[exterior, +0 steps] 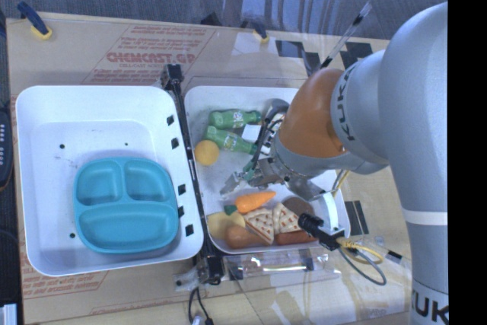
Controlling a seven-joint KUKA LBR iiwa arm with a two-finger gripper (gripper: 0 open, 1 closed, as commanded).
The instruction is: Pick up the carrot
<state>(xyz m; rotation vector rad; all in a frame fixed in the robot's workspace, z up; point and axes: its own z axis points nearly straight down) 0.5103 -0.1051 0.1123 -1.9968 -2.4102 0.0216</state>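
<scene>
From above, the small orange plastic carrot lies in the right-hand shallow white bin, near its front, just behind two tan cracker pieces. The metal two-finger gripper hangs just above and left of it, fingers spread apart, clasping nothing. A teal divided plate sits in the left white bin.

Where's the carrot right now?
The carrot lies in the right bin, toward its near edge, just under the claw and right above the crackers.
</scene>
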